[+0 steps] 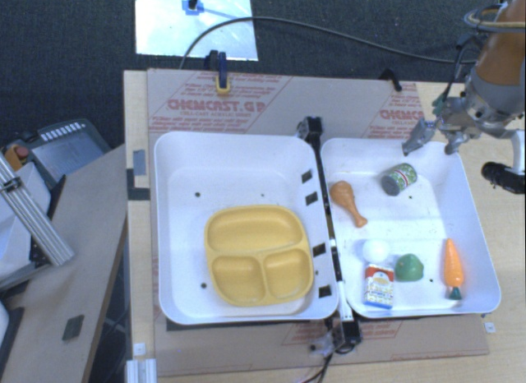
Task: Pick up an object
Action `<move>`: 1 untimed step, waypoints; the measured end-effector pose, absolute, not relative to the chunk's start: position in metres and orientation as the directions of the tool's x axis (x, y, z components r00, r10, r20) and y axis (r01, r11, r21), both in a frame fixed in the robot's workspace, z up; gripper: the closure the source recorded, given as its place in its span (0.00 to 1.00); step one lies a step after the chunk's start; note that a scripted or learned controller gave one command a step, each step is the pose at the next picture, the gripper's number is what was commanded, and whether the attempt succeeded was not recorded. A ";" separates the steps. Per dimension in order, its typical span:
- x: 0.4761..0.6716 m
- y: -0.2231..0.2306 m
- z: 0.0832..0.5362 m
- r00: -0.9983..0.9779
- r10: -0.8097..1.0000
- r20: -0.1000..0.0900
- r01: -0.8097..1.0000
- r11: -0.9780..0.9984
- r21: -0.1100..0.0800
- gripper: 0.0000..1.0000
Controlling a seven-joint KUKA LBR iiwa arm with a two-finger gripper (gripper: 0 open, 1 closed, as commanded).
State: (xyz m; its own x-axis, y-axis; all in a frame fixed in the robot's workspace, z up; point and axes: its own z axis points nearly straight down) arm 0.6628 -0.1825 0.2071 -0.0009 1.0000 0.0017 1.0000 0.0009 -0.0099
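Note:
The right bin (468, 200) holds several small objects: a tin can (399, 179) lying on its side, a toy chicken drumstick (348, 201), a white ball (376, 250), a green lump (408, 267), an orange carrot (452, 266) and a small red and white carton (379, 285). My gripper (436, 138) hangs at the far edge of the right bin, up and to the right of the can, with its two fingers spread open and nothing between them.
The left bin (185, 168) holds a yellow divided plate (256, 252). A black divider (320, 209) runs between the bins. A cable crosses the dark floor behind the bench, near a shiny sheet (193, 11). A grey table (57, 233) stands at left.

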 end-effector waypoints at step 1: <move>0.665 -0.182 0.215 -0.003 1.000 -0.001 1.000 0.003 0.002 0.00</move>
State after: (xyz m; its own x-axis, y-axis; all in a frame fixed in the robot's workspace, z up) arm 0.6655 -0.1822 0.2146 -0.0031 1.0000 -0.0006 1.0000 0.0031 0.0017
